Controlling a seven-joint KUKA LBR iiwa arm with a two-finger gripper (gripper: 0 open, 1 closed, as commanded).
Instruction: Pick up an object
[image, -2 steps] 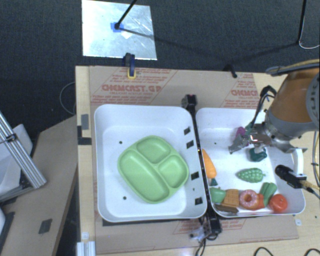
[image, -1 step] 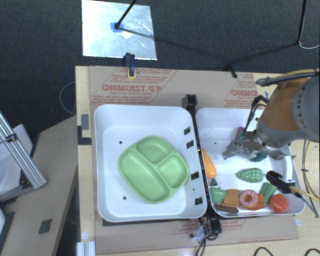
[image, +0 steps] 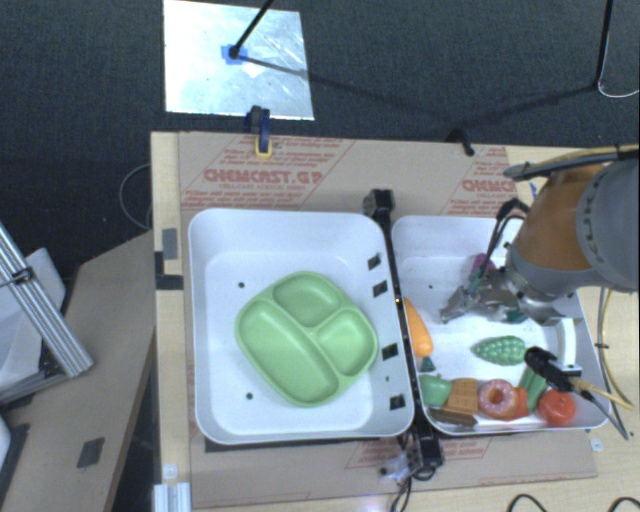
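Nearest the camera, along the right bin's (image: 440, 240) front edge: pink donut (image: 498, 398), red tomato (image: 559, 407), brown cracker (image: 461, 395), green piece (image: 434, 387). Largest on the tabletop (image: 300, 165): left bin (image: 215, 250) carrying a green divided plate (image: 306, 338). Then grey arm (image: 575, 235), hand (image: 480, 298) low over the right bin's middle; cannot tell whether spread or pinching. Smaller: orange carrot (image: 419, 330) at the left wall, green corn (image: 499, 350) beside.

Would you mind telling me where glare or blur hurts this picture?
Camera view: the foil sheet on the dark floor glares brightly; both white bins look slightly washed out; the gripper is soft, its detail hard to read; the green plate is evenly lit.
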